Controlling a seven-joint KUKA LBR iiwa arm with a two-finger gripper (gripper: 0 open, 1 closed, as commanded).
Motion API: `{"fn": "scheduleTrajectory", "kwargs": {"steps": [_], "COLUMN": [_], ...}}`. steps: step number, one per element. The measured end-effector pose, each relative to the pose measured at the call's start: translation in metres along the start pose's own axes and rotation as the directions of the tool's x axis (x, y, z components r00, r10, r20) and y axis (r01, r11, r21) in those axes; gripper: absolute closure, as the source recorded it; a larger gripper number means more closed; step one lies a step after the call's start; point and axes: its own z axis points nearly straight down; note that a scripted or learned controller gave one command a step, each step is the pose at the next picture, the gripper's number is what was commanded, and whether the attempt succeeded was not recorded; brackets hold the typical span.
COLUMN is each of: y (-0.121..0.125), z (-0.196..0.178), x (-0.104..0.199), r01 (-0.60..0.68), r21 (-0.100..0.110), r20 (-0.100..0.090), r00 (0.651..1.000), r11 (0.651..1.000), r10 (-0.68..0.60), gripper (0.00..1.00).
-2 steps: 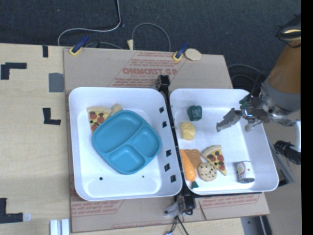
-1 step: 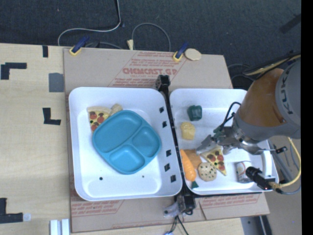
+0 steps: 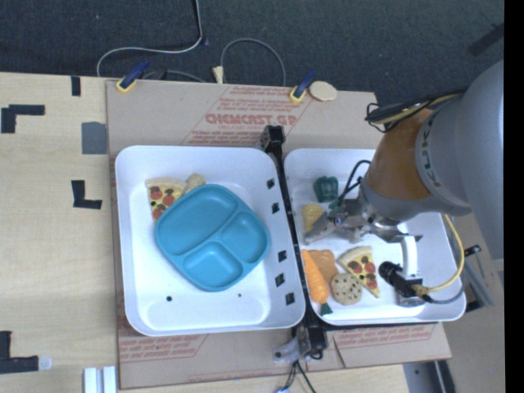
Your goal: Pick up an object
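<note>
Dark blue carpet point(image 3: 327, 23), pale wooden bench point(image 3: 49, 268), cardboard sheet point(image 3: 246, 117), trailing cables point(image 3: 196, 31)

arm: reaches in from right, wrist bent low | tool point(image 3: 337, 219): pointing left

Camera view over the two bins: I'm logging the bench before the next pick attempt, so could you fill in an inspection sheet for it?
Surface: two shallow white bins, left bin and right bin, side by side on a brown cardboard sheet.
Job's things: in the right bin, green toy pepper, yellow toy wedge, orange toy carrot, toy pizza slice, toy cookie.
Clutter: left bin holds a blue divided plastic plate partly covering a second pizza slice.
Gripper: gripper low in the right bin near the yellow wedge; finger state unclear.
Cables: white cable looping beyond the cardboard; yellow cable on the wrist.
Surroundings: dark carpet, wooden benchtop.
</note>
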Motion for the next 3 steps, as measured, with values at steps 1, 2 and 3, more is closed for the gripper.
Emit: {"fn": "scheduleTrajectory", "kwargs": {"steps": [1, 2, 3], "y": [0.056, 0.094, 0.114], "z": [-0.004, -0.004, -0.003], "x": [0.009, 0.009, 0.005], "r01": [0.000, -0.001, 0.000], "r21": [-0.005, -0.003, 0.004], "r20": [0.000, -0.001, 0.001], "r00": [1.000, 1.000, 1.000], "r11": [1.000, 1.000, 1.000], "r10": [0.000, 0.001, 0.000], "gripper": [0.00, 0.00, 0.00]}}
